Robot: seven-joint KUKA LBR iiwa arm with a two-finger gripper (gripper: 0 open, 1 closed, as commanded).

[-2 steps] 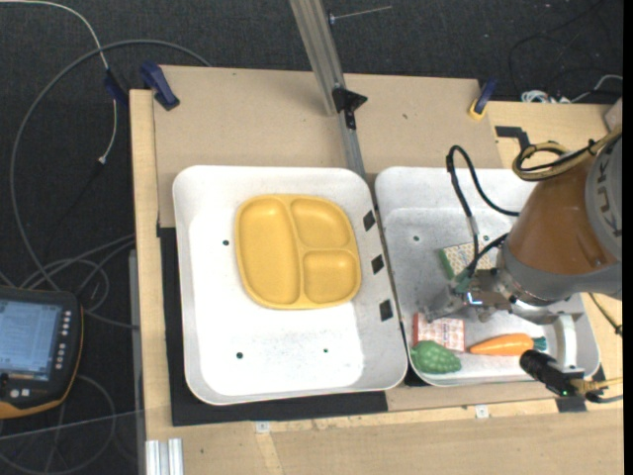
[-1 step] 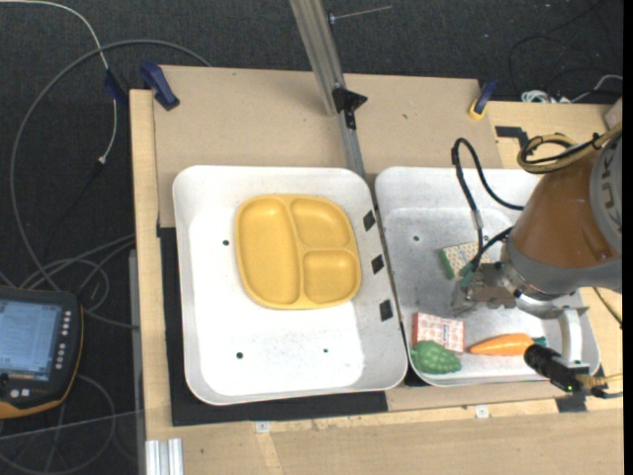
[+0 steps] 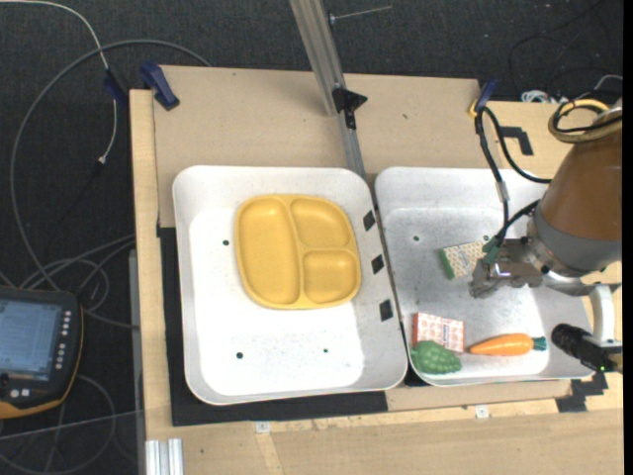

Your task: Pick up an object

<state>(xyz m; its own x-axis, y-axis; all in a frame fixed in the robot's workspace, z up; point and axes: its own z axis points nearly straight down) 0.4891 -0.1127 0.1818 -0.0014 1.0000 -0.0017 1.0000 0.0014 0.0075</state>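
Objects for picking lie in the right bin [image 3: 435,191], while the left bin [image 3: 198,265] carries a yellow divided plate [image 3: 297,250] with three compartments, sitting near its middle. Going rightward across the seam between the bins, a green leafy toy vegetable [image 3: 436,358] rests at the right bin's near edge, touching a small red and white packet [image 3: 438,331] just behind it. Beside those, farther right, lies an orange toy carrot [image 3: 504,344] with a green stem end. Deeper in the bin, a pale speckled packet [image 3: 462,258] sits tilted, and the tool [image 3: 492,273] is right at its right-hand side, low over the bin floor. Whether the tool is spread or closed, and whether it has any hold on that packet, I cannot tell from this slanted look down. My judgement is that the step in hand is the approach or the grasp attempt at the pale packet. Next would be a firm closure on the packet and a straight lift, checking that the packet rises with the tool rather than sliding away on the smooth floor
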